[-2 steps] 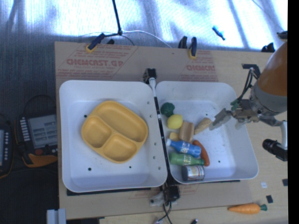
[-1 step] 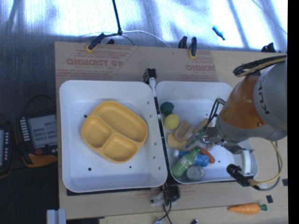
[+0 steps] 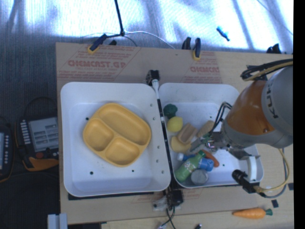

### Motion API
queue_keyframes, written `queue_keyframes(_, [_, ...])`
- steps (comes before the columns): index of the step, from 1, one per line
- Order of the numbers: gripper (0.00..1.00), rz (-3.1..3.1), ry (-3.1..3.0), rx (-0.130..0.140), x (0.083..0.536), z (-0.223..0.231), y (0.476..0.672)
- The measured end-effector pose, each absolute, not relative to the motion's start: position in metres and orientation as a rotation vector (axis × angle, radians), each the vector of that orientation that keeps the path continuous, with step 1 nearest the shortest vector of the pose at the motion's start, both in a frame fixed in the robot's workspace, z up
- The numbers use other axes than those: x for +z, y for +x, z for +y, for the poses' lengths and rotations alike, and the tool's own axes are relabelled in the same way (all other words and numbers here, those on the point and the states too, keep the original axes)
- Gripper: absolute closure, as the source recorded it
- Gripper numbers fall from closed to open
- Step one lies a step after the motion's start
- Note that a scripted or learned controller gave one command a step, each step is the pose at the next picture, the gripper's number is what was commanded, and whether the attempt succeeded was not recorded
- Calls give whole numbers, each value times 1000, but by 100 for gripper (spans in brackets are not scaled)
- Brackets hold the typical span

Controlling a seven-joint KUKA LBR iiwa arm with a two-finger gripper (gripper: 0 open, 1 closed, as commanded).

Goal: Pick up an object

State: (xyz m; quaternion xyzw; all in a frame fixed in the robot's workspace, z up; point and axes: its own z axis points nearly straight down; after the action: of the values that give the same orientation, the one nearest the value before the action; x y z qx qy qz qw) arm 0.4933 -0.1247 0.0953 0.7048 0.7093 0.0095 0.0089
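you are looking down on a brown desk (image 3: pixel 95 66) printed with red lettering that reads "chemcast gp" near its far left; a second red print farther right is partly covered and not readable. grey letters on the arm's shell look like "ku", cut off at the frame edge.

the claw (image 3: pixel 208 142) sits low in the right bin (image 3: pixel 200 92), amid a heap of small objects. you cannot tell whether it is open or closed, because the wrist and the orange band (image 3: pixel 250 113) hide much of it.

just left of the claw lie two tan blocks (image 3: pixel 187 133), and past them a yellow ball (image 3: pixel 175 124) and a dark green piece (image 3: pixel 170 110). nearer the camera from the claw lies a green bottle (image 3: pixel 187 165), touching a blue object (image 3: pixel 206 164), an orange-red piece (image 3: pixel 212 159) and a grey round lid or can (image 3: pixel 199 177). the shapes overlap, so exact outlines are hard to make out.

well to the left of the claw, the left bin (image 3: pixel 76 175) holds a yellow tray (image 3: pixel 117 134) with three compartments.

right of and nearer than the claw, outside the bins, a toy carrot (image 3: pixel 251 213) lies on the desk. clamps (image 3: pixel 196 49) grip the desk's far edge. beyond the desk is dark carpet striped with sunlight, and a grey device (image 3: pixel 42 132) with cables sits on the floor far left.
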Motion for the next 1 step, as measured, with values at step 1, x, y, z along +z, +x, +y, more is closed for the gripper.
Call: queue_keyframes(1, [0, 2222, 2216, 18, 95, -127, 502])
